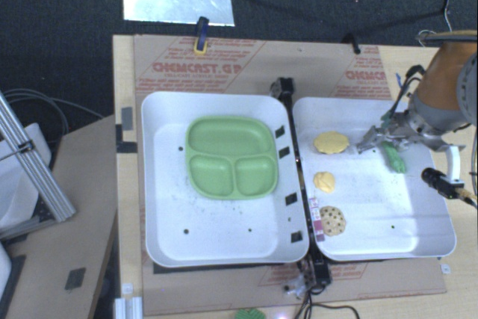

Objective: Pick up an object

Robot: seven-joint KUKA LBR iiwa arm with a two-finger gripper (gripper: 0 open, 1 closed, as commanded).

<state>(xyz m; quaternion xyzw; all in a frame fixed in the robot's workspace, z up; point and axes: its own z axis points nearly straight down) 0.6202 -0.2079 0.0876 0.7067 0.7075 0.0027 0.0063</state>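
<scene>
The right bin (418,235) holds a flat yellow disc (331,143), a smaller yellow piece (324,181), a chocolate-chip cookie (333,220) and a short green item (393,159). My gripper (387,140) is over the upper right part of this bin, right of the yellow disc. The green item lies directly under the gripper, and its upper end meets the gripper's underside. Whether it is gripped or only lying beneath cannot be made out.
The left bin (160,235) carries a green divided plate (230,158). A black divider with clips (295,160) runs between the bins. The arm's orange band (448,75) and a black attachment (443,183) hang over the right bin's right edge.
</scene>
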